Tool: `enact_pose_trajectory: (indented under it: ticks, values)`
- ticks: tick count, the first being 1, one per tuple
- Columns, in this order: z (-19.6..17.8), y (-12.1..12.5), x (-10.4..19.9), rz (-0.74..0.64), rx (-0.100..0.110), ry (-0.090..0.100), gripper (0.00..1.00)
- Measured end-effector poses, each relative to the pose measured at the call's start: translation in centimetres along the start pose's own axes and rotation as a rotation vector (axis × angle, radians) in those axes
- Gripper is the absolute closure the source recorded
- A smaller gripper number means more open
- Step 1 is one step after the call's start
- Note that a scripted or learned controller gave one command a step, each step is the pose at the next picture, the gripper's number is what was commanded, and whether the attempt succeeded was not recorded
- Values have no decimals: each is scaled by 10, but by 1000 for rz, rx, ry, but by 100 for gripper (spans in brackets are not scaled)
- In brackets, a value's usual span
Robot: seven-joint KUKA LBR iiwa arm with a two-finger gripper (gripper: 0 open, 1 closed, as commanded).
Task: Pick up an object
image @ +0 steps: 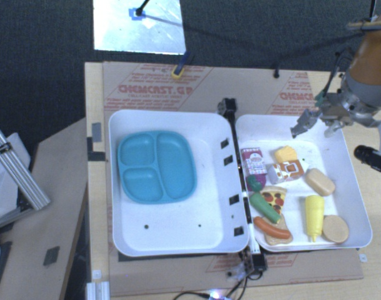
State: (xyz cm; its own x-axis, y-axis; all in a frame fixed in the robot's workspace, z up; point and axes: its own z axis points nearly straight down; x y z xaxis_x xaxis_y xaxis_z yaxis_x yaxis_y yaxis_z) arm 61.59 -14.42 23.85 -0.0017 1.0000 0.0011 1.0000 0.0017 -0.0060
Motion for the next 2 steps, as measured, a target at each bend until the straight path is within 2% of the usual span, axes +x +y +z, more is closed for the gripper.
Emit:
enact_pose_trajectory:
  ticks: [1, 2]
  values:
    - [-4, 2, 0, -1, -8, -1, 0]
    - [37, 2, 2, 0, -5, -1, 0]
